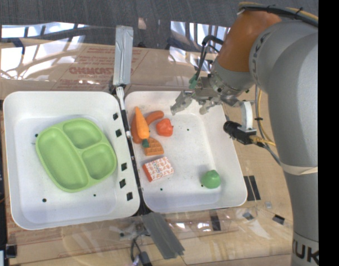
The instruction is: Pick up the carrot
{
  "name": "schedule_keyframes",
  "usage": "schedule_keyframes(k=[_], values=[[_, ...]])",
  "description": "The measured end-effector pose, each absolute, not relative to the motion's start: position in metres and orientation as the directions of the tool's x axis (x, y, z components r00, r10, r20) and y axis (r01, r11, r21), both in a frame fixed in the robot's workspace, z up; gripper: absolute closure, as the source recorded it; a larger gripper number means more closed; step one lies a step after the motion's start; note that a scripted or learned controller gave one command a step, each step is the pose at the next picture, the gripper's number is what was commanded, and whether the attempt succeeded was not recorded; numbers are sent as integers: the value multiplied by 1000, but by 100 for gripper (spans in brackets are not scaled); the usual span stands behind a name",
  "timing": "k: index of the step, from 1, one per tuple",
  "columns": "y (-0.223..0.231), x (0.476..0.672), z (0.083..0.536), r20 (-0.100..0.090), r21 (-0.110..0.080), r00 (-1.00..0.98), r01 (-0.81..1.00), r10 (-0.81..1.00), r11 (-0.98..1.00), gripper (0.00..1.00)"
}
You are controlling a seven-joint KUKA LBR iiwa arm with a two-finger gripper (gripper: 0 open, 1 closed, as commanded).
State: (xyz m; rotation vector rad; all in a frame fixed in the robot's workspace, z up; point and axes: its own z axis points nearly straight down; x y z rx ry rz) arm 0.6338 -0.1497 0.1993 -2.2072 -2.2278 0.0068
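Observation:
An orange carrot (140, 124) with a green stub at its near end lies in the right bin (224, 165), close to the bin's left wall. My gripper (190, 104) hangs over the bin's far edge, to the right of the carrot and well apart from it. Its two fingers (178, 105) are spread, with nothing between them.
Around the carrot lie a small sausage (154, 116), a red pepper (165, 127), a waffle-like orange piece (153, 147), a red-and-white box (158, 169) and a green fruit (211, 179). The left bin (25, 204) holds a green divided plate (76, 154).

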Motion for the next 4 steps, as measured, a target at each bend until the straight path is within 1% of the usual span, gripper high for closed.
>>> schedule_keyframes(k=[1, 2, 3, 4], values=[[-105, 662, 99, -1, 12, -161, 987, 987, 161, 0], [-127, 654, 93, 0, -1, -191, 982, 982, 191, 0], [-96, 581, 90, 1, -3, -514, 858, 858, 514, 0], [-98, 651, 90, 0, -3, -158, 987, 987, 158, 0]])
